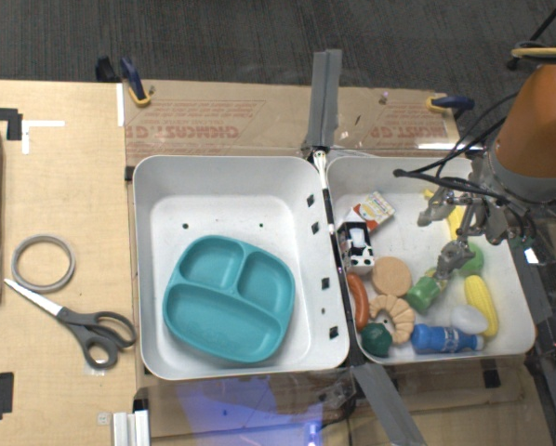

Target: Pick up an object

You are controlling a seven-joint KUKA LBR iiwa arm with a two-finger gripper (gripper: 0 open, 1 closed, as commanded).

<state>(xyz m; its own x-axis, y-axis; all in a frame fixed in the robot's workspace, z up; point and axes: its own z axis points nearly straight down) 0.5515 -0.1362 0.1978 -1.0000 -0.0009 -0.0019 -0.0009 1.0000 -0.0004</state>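
The right bin (403, 184) holds several small toys. Among them are a white and orange box (376, 209), a black and white figure (356, 242), a tan round cookie (391, 275) and a red sausage (357, 301). There are also a green bottle (425, 292), a yellow corn cob (480, 297) and a blue bottle (443, 339). My gripper (453, 256) hangs low over the bin's right half, just above and right of the green bottle. A yellow piece (456, 216) and a green piece (473, 262) sit partly hidden behind it.
The left bin (166, 184) holds a teal divided plate (227, 295). On the wooden bench to the left lie scissors (78, 321) and a tape roll (43, 261). Cables and the arm's orange band (538, 124) hang over the right bin's far right corner.
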